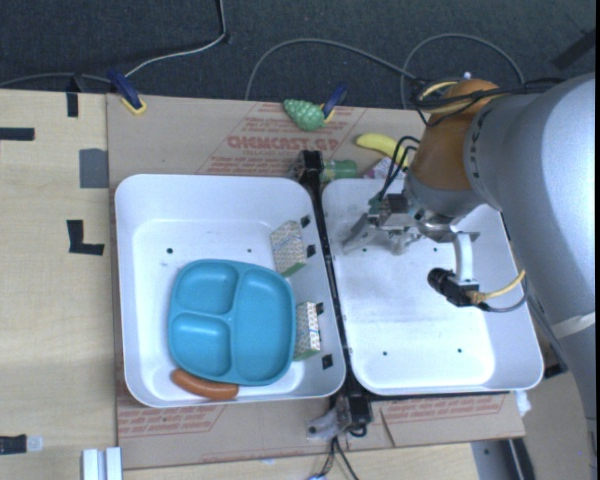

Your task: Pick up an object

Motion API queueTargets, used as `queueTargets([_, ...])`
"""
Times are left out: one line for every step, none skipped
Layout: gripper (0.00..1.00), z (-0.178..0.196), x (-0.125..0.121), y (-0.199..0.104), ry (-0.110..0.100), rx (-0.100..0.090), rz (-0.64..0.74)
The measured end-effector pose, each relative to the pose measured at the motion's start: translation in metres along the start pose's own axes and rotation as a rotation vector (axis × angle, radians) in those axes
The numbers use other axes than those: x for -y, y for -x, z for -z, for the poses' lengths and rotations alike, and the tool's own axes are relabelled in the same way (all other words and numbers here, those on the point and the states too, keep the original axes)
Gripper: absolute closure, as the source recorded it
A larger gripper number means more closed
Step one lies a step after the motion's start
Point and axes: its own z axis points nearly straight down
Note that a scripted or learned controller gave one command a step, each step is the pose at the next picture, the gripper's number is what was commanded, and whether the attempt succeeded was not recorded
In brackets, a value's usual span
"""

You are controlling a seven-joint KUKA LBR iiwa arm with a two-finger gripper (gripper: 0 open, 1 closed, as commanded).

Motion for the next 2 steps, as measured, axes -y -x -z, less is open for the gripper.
queueTargets([0.00,-0.004,-0.043,0.025,0.005,0.002,0.001])
queueTargets([0.00,-0.004,-0.024,0.000,0.003,0.002,0.000])
